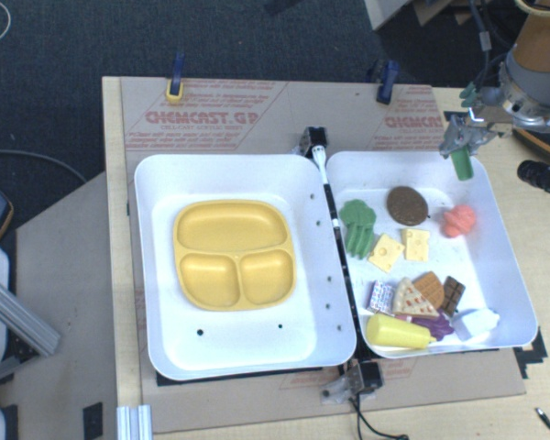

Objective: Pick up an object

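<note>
Both white bins point(156, 246) look like smooth, slightly glossy plastic. The yellow divided tray point(232, 253) is matt plastic. The tabletop point(257, 117) shows printed brown cardboard, and the floor point(119, 26) dark, rough carpet.

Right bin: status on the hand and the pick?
Hand over right bin far edge, green piece between fingers. Other toys below, untouched. Nothing in the way.

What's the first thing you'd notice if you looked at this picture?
The big yellow divided tray sits alone in the left bin. The right bin holds a jumble of toy food: a green broccoli, a brown cookie and cheese pieces. The gripper hangs over its far corner, a green piece between its fingers.
</note>
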Controlling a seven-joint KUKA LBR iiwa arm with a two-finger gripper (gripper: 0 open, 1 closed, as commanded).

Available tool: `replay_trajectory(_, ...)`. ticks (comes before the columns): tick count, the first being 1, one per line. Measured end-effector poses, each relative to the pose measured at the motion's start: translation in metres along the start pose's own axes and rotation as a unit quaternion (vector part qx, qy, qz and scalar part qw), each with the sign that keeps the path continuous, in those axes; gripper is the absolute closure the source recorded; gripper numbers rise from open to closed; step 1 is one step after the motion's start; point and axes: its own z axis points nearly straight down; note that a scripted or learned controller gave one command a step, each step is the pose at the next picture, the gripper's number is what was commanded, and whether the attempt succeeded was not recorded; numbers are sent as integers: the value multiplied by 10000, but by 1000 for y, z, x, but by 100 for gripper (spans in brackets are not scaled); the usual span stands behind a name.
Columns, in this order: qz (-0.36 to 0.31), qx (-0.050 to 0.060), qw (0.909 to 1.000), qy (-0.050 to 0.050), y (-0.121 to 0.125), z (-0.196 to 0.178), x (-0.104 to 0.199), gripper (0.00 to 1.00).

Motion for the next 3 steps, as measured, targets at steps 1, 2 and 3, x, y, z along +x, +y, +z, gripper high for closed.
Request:
replay_trajectory(1, 0, 59, 10000, 25, -50, 6, 34, 100)
replay_trajectory(2, -3, 54, 10000, 26, -98, -3, 64, 100)
replay_trajectory(3, -3, 61, 10000, 25, -128, 8, 90, 100)
